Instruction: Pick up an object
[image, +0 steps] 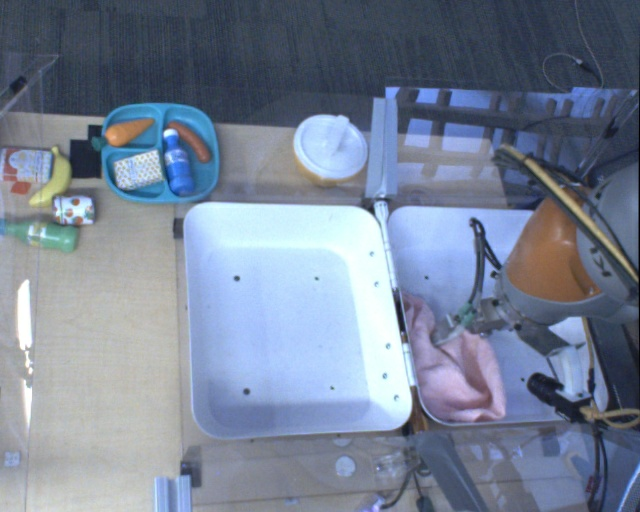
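Camera view, looking down at a slant on a wooden bench (100, 380) with two shallow white bins side by side. The left bin (290, 320) is the larger shape in view. The right bin (440, 250) holds a pink cloth (455, 375), bunched against the bin's left wall and running down to its near left corner. The cloth is the one thing here to pick up.

The grey arm (560, 260), with its orange band, reaches in from the right and leans low over the right bin. Its gripper (462, 325) sits at the cloth's upper edge, seemingly touching or pressed into the folds, which suits a grab at the bunched fabric. Whether the gripper is spread, closed, or pinching cloth cannot be told; the tips are small and blend into the folds.

At the bench's far left corner sit a blue tray (160, 150) of toy food, a banana (55, 178), a can (73, 209) and a green bottle (40, 234). A yellow lidded tub (330, 148) stands at the far edge. The arm's bulk hides the right bin's right side.
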